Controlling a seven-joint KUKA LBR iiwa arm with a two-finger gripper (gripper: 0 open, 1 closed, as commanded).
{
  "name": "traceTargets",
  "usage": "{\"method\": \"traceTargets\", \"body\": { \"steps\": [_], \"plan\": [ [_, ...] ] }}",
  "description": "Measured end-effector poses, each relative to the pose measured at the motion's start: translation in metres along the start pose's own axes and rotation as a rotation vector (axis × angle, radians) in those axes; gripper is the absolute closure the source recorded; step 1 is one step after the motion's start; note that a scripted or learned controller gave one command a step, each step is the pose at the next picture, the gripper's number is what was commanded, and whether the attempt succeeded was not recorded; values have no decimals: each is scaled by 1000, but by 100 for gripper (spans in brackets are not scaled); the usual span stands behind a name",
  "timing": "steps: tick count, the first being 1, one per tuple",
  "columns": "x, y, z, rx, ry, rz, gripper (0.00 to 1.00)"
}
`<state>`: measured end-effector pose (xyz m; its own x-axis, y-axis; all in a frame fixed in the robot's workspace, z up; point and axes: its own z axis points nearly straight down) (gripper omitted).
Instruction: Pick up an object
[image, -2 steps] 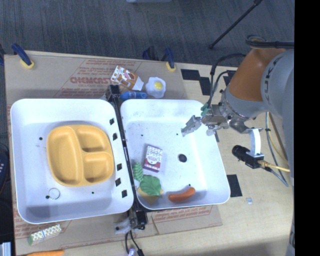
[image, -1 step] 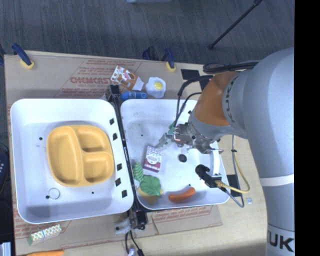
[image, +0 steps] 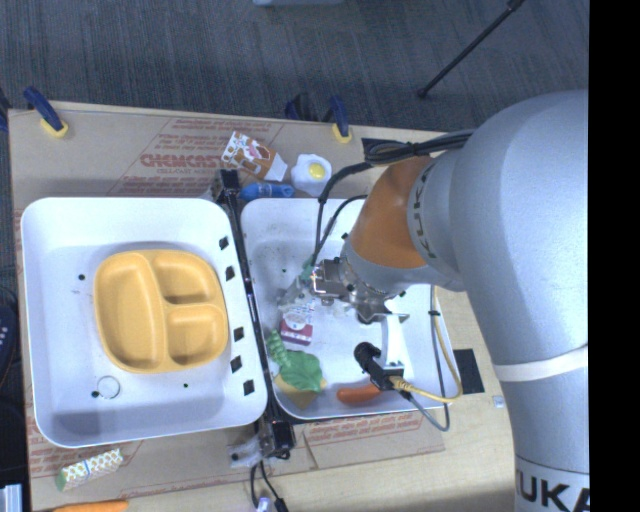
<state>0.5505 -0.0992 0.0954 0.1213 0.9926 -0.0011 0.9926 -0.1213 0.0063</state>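
Down in the right bin (image: 262, 225), the end effector (image: 322, 284) sits low over a small cluster of objects, and whether it is released or clenched cannot be told, since the wrist and orange band (image: 392, 228) cover most of it. Just beneath and slightly toward the near side of the end effector lies a small red-and-white packet (image: 297, 329), close enough that contact cannot be ruled in or out. Nearer the front of the same bin rests a green and yellow soft item (image: 299, 372), with an orange carrot-like piece (image: 358, 395) beside it toward the right, both apart from the end effector. A black cable plug (image: 370, 362) with a yellow lead hangs from the arm over that corner. The left bin (image: 50, 240) holds a yellow divided tray (image: 160, 308), lying flat and well apart from the arm. On the table (image: 120, 150) behind the bins sit a small printed carton (image: 246, 153), a blue object (image: 266, 189) and a white-and-yellow egg-like toy (image: 313, 172). Near the front edge of the table lies a small patterned wrapper (image: 92, 467).
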Motion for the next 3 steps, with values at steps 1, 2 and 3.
{"method": "traceTargets", "body": {
  "steps": [1, 2, 3],
  "plan": [
    [1, 1, -11, 1, 3, -4, 100],
    [1, 1, -11, 1, 3, -5, 0],
    [3, -45, 2, 5, 3, -65, 0]
  ]
}}
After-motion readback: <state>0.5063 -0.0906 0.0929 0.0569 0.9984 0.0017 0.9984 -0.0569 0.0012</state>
